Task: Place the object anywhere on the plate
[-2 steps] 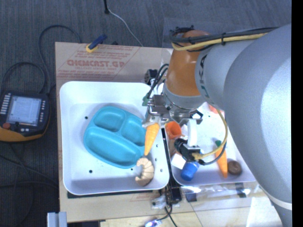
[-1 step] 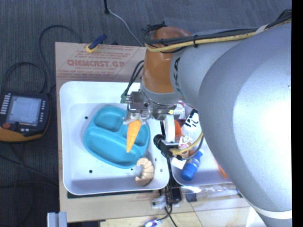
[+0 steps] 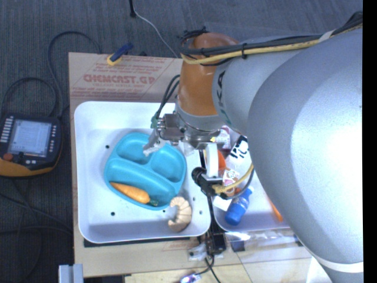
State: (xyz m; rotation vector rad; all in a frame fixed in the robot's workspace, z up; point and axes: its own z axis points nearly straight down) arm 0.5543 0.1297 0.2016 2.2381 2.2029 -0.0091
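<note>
I am watching the pincer [image 3: 152, 145] hovering over the blue 3-compartment plate [image 3: 145, 174]; whether it is open or closed, I cannot tell. The carrot [image 3: 130, 191] is lying just below it, already on the plate. Risk: descending fingers are liable to knock the carrot off, toward the croissant [image 3: 179, 211].

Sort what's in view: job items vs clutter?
Job:
- blue plate, in the left bin
- carrot, lying on the plate
- gripper, over the plate

Clutter:
- croissant-like toy, beside the plate
- blue bottle, right bin
- pendant, on the floor
</note>
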